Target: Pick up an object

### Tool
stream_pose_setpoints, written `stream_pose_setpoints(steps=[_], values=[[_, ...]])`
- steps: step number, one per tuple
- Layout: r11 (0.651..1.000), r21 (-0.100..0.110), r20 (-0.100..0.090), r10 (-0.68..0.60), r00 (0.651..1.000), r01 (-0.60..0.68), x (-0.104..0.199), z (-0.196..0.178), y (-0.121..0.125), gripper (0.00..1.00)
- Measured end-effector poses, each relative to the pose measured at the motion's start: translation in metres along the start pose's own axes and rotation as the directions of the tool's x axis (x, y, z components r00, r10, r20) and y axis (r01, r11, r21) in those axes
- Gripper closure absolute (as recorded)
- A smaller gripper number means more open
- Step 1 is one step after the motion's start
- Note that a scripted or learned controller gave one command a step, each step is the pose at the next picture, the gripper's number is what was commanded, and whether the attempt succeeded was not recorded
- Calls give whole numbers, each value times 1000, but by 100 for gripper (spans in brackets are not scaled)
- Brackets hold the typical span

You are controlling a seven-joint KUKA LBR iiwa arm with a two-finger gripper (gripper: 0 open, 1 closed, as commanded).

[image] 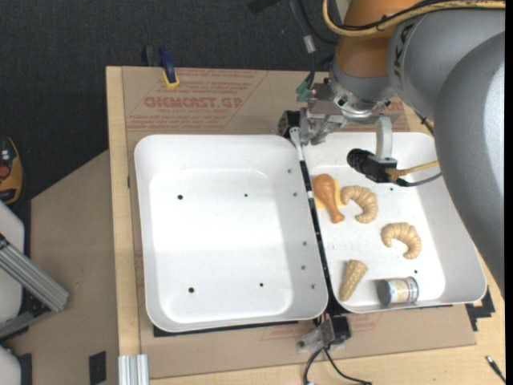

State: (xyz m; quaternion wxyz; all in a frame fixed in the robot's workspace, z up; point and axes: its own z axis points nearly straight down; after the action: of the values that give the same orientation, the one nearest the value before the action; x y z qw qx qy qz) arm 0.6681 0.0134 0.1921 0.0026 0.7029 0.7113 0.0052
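Dark carpet-like floor (160,14) surrounds the bench on the upper and left sides. The bench top is a brown board (208,99) printed with red lettering. A blue-and-yellow clamp (167,66) grips its far edge. Aluminium framing (28,275) stands at lower left. Lighting even, no strong shadows.

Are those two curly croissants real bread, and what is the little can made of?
The two tan curved croissants look like smooth moulded plastic toys: even colour, slight sheen, no crumbs. The small silver can with a dark label seems metal or metal-look plastic, judging by its shiny grey end.
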Motion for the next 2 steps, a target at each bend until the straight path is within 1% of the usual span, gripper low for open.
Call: stream_pose_setpoints(steps=[1, 2], values=[[1000, 2, 1, 2, 1000, -2, 95, -59, -8, 100], [1000, 27, 2, 1, 1000, -1, 192, 32, -100, 100]])
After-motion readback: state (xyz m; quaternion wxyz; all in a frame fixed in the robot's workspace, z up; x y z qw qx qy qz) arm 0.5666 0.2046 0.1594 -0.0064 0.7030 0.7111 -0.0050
